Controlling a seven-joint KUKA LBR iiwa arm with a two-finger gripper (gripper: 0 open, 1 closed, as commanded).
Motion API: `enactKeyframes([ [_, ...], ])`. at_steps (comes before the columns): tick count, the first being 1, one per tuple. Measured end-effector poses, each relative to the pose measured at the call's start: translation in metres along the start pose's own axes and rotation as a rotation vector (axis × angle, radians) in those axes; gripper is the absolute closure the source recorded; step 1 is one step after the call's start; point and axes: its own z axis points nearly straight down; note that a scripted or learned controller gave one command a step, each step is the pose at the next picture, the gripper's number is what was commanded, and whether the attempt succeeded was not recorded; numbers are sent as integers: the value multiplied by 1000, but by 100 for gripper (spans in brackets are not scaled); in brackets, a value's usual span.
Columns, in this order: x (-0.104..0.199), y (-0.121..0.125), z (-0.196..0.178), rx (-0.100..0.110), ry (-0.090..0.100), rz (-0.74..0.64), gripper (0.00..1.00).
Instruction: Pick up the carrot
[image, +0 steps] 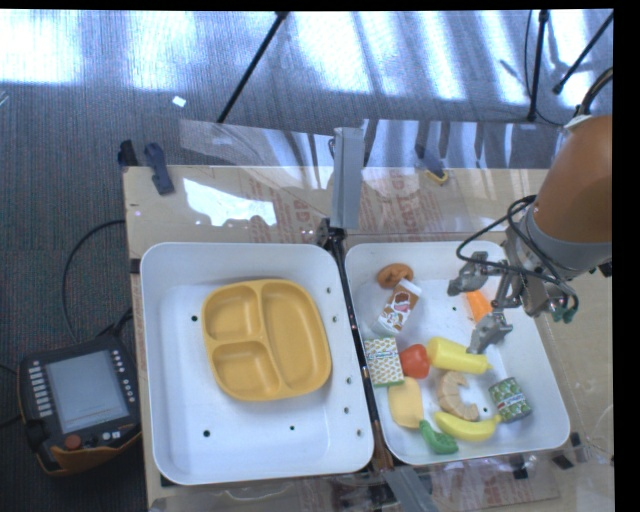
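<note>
While carrot (479, 304) lies just beside gripper (484, 312), right bin (552, 400), finger spread cannot be told

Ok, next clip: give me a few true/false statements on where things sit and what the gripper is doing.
1. The yellow tray lies in the left bin. True.
2. The carrot lies on the yellow tray. False: it is in the right bin, by the gripper.
3. The gripper is over the right bin. True.
4. The green can stands in the left bin. False: it is in the right bin, near its lower right corner.
</note>
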Motion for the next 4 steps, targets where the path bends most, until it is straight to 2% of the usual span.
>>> enactKeyframes([
  [1, -42, -35, 102, 0, -7, 131, 0],
  [2, -56, -69, 139, 0, -2, 273, 0],
  [3, -58, -66, 128, 0, -7, 266, 100],
  [4, -60, -64, 117, -1, -11, 260, 100],
])
